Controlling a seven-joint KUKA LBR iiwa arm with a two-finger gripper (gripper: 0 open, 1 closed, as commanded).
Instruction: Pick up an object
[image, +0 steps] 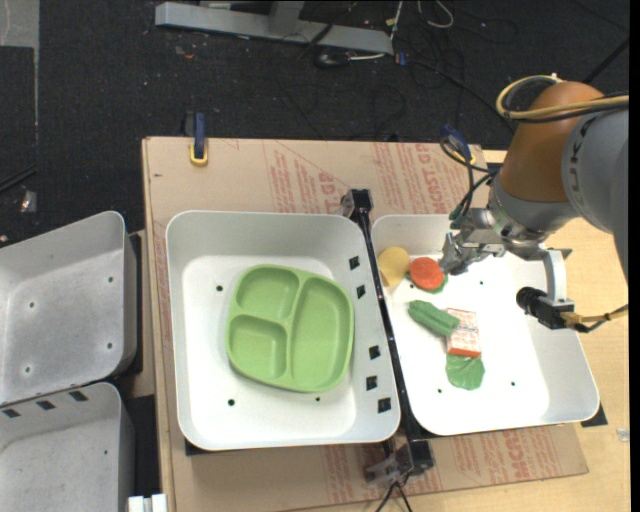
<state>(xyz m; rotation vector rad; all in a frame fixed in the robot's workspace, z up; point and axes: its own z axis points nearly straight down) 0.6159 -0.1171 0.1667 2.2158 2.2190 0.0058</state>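
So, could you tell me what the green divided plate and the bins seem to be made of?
The green divided plate looks like moulded plastic with a matte to satin finish: one even colour, soft rounded dividers, only faint sheen. The left bin and right bin look like thin white plastic, or possibly painted sheet metal; smooth walls and rounded corners leave it open.

Green divided plate (291, 328) lies in left bin (190, 240).
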